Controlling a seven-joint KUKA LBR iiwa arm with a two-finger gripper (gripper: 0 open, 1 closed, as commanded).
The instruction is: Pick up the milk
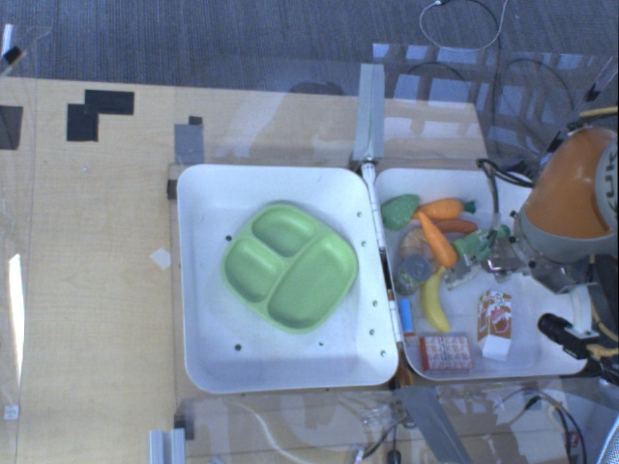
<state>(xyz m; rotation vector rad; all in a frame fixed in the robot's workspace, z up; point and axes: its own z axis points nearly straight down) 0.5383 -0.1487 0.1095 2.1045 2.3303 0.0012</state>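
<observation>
The milk point(494, 323) is a small white carton with an orange-red printed face. It lies on its side on the floor of the right bin point(542, 361), toward the near right. My gripper point(491, 258) hangs over the right bin, just beyond the carton's far end and beside the carrots. The grey arm with its orange band point(573, 197) reaches in from the right. The carton lies apart from the gripper, with nothing visibly gripped.
The right bin also holds two carrots point(440, 225), a green vegetable point(399, 210), a banana point(433, 304), a small blue item point(406, 314) and a pink box point(445, 352). A green divided plate point(290, 267) sits in the left bin point(208, 356).
</observation>
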